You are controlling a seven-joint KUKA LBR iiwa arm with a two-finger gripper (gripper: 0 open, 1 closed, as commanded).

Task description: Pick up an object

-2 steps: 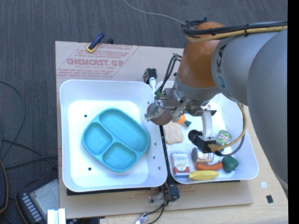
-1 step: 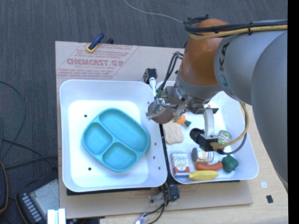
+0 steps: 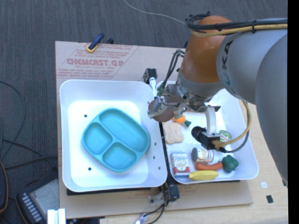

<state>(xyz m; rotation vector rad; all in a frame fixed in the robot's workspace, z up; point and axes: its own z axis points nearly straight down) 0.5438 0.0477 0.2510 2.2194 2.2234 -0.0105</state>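
Observation:
My gripper hangs over the strip where the two white bins meet, and between its fingers sits a brown rounded lump, lifted clear of the bin floor. In the right bin, below the gripper, lie a tan toast slice and an orange piece with a green tip. Further down are a red and white packet, a yellow banana, a small carrot, a little jar and a green pepper.
A blue divided plate fills the middle of the left bin. A blue and yellow clip lies on the cardboard sheet beyond the bins. The arm's bulk covers the right bin's far half.

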